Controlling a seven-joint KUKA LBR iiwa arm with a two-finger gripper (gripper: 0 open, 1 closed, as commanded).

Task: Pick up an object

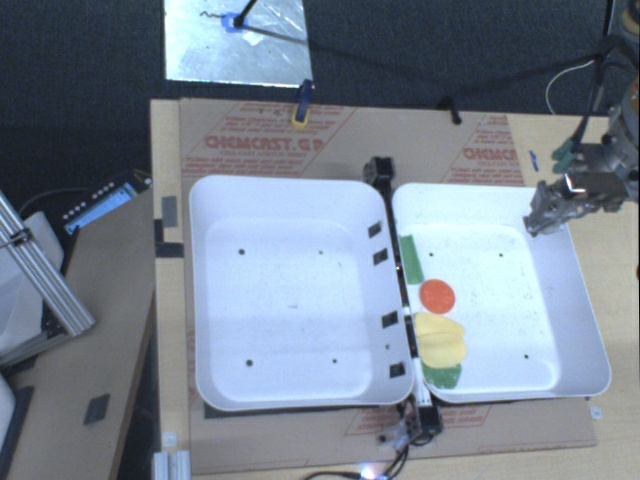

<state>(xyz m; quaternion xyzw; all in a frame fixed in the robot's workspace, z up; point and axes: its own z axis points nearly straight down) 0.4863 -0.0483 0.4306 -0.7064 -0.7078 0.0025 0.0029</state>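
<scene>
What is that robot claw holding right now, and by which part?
Nothing that I can see. The gripper hangs over the right bin's far right corner, apart from the orange disc and yellow piece.

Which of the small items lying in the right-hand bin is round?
The orange-red disc. It lies between the long green strip above it and the lumpy yellow piece below, neither of which is round.

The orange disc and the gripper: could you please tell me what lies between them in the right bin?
In the camera view, bare white bin floor lies between the orange disc and the gripper, which is at the bin's upper right rim.
</scene>
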